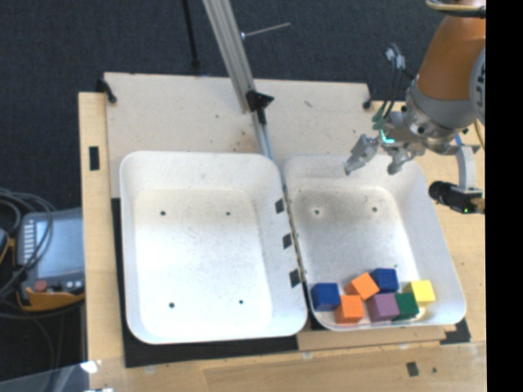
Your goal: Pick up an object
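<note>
1. I'm looking down at a pale wooden worktop sitting on dark carpet, with a lighter board laid across its far half. A silver aluminium rail is leaning in from the top and ending between the two bins.
2. Off the left edge there's a grey control box sitting with black cables curling round it.
3. The left bin is showing me just its scuffed white floor with a few small dark dots.
4. The right bin is carrying all the blocks, bunched at its near edge: a blue cube, two orange cubes, a second blue one, a purple cube, a green cube and a yellow cube. They're touching or just beside each other.
5. The hand is hovering over the far edge of the right bin, well apart from the blocks. Its fingers are spread apart and nothing's sitting between them.
</note>
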`<state>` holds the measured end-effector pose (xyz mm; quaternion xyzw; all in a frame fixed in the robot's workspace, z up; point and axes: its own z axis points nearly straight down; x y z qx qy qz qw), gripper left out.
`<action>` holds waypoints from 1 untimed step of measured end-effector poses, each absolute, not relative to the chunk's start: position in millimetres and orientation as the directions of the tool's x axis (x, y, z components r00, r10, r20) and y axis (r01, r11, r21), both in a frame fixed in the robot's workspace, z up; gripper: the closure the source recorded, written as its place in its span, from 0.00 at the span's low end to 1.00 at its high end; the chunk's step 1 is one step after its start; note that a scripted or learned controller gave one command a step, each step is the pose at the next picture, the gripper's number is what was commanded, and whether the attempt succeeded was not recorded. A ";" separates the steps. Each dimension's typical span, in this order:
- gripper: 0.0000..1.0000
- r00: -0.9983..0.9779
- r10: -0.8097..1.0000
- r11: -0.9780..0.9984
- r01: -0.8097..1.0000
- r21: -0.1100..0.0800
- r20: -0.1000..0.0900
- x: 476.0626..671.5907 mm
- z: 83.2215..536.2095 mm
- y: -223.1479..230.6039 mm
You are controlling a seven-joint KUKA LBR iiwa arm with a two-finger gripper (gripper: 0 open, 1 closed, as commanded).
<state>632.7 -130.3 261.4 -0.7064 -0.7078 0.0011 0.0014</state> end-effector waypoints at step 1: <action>0.00 -0.003 1.000 0.003 1.000 0.001 -0.001 633.5 263.9 -130.4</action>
